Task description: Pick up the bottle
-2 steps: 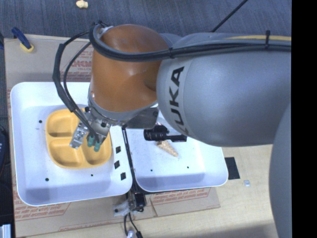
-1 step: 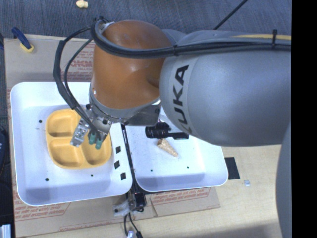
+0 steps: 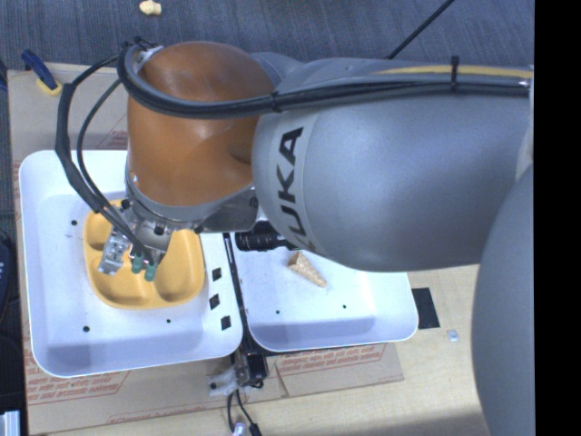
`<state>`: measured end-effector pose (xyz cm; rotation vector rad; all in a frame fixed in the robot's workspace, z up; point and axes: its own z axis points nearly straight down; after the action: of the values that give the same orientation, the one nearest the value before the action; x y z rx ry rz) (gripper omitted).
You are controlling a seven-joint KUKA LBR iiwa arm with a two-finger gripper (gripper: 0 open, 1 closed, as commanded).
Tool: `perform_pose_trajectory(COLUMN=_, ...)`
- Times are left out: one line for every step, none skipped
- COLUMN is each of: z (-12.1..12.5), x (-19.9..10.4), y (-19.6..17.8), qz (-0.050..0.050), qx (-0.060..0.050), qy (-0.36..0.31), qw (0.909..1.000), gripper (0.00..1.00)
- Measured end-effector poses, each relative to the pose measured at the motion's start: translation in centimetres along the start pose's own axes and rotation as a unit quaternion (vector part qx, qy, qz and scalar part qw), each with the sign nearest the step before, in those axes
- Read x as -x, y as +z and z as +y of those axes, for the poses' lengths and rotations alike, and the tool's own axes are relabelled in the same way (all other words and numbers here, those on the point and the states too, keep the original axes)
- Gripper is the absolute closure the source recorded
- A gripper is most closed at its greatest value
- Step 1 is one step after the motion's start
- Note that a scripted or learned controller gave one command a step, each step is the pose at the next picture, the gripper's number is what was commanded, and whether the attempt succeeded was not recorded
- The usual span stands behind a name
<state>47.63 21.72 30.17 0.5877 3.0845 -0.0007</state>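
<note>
**Camera view: gripper (image 3: 132,262) low over yellow bottle (image 3: 180,271) in the nine-o'clock bin (image 3: 54,334)**

Camera view looks down on two shallow white bins that sit side by side on cardboard. The grey KUKA arm (image 3: 381,180) comes in from 3 o'clock and covers most of the upper half of the scene. Its orange band (image 3: 191,125) sits toward 11 o'clock from the centre, and black cables (image 3: 68,143) loop around the band's 9 o'clock side.

The gripper hangs below the band, at about 8 o'clock from the centre, right over the yellow bottle. It overlaps the bottle's middle, and its green-tipped ends lie against the yellow surface. From this angle I cannot tell whether the gripper is spread or pressed together, or whether it is pinching anything.

The yellow bottle lies flat on the floor of the nine-o'clock bin, nearer the wall shared with the other bin. The gripper hides part of its outline.

In the five-o'clock bin (image 3: 363,321), a small tan wedge (image 3: 307,269) lies just past the shared wall, at 6 o'clock from the centre and well apart from the bottle.

On the blue-grey floor outside the bins, a small yellowish scrap (image 3: 150,7) sits at 11 o'clock. A blue object (image 3: 38,69) lies at 10 o'clock, near the cardboard's corner.
</note>
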Motion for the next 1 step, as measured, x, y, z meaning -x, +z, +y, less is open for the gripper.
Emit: perform_pose_trajectory(z=0.04, x=0.04, y=-1.04, qz=-0.001, qx=0.000, qy=-0.002, qw=1.0000, gripper=1.00)
